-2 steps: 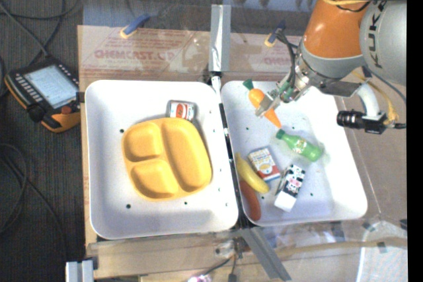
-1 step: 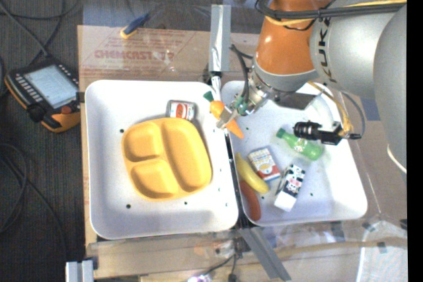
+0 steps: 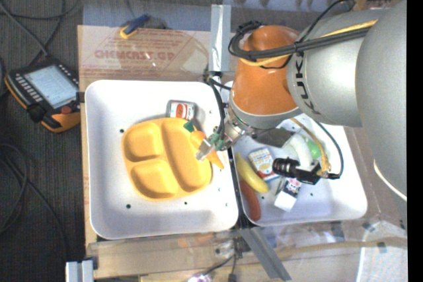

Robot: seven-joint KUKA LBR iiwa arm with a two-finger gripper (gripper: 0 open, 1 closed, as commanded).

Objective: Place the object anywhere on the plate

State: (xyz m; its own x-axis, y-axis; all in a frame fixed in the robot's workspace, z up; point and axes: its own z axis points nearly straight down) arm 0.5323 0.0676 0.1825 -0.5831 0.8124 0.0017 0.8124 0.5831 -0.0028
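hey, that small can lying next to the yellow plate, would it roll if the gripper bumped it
Probably. The can seems to lie on its side on the left bin's smooth floor, so a nudge could roll it. It touches the yellow plate, whose rim might stop it. It looks rigid, unlikely to deform.

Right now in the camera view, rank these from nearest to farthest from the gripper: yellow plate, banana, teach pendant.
1. Yellow plate, left bin; the gripper hangs at its right edge.
2. Banana, right bin, just right of the gripper.
3. Teach pendant, on the floor far left of the bins.
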